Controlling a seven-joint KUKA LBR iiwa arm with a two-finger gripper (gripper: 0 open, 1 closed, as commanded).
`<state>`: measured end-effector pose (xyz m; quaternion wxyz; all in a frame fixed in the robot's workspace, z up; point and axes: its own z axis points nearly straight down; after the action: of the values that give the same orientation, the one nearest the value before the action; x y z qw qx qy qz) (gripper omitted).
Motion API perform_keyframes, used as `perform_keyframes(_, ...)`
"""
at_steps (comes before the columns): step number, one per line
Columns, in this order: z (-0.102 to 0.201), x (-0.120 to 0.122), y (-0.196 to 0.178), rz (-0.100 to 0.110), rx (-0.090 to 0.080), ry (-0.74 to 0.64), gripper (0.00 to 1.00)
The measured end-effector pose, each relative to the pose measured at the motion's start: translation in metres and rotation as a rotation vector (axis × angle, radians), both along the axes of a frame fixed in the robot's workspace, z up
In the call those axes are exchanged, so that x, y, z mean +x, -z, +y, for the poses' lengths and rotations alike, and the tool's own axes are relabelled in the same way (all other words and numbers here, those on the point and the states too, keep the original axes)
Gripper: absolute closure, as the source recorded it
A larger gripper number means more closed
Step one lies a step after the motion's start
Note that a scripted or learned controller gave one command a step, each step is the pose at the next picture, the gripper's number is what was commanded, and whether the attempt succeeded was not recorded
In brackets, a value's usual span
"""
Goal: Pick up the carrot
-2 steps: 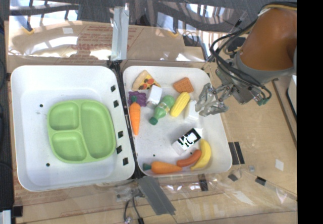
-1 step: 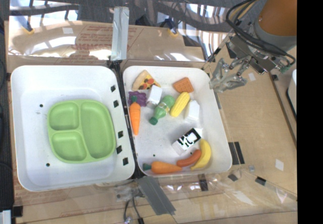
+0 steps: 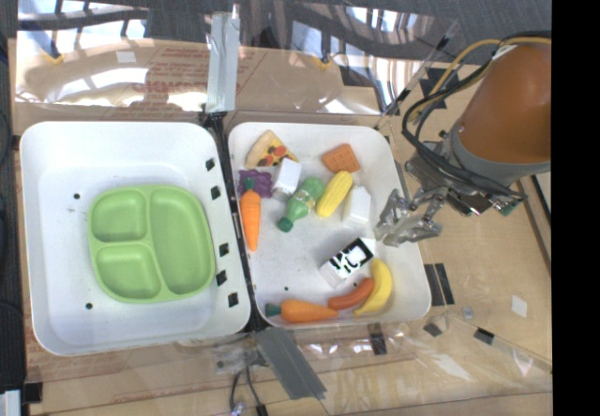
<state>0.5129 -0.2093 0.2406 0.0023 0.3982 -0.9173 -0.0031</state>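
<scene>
From my feed I see the two white bins side by side on the bench (image 3: 487, 311). The left bin (image 3: 56, 161) carries a green divided plate (image 3: 150, 243) with three compartments. The right bin (image 3: 398, 170) is where the toy food lies.

There are two carrot-like pieces. One carrot (image 3: 250, 218) lies lengthwise along the right bin's left wall, its purple-topped end toward the far side, just beside a purple piece (image 3: 256, 183). A second orange carrot (image 3: 307, 312) lies along the near wall, close to the bin's near-left corner, with a red chili (image 3: 352, 295) touching its right end and a banana (image 3: 379, 288) curved just beyond that.

Elsewhere in that bin: a pizza slice (image 3: 269, 150) at the far-left corner, an orange waffle-like square (image 3: 341, 158), a corn cob (image 3: 335, 194), a small green bottle (image 3: 300, 203), a white block (image 3: 359, 205) and a black-and-white box (image 3: 347, 260).

The hand (image 3: 405, 225) hovers over the right bin's right rim, well apart from both carrots, with nothing between its fingers. I read the fingers as spread apart, the arm (image 3: 506, 114) behind it reaching in from the right.
</scene>
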Motion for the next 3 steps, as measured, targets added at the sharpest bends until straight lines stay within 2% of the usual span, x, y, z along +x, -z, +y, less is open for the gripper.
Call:
perform_keyframes(1, -0.001, 0.03, 0.015, -0.007, -0.002, -0.13, 1.0)
perform_keyframes(2, 0.0, 0.084, 0.045, -0.007, 0.001, -0.367, 1.0)
perform_keyframes(3, 0.001, 0.105, -0.076, -0.016, -0.004, -0.62, 1.0)
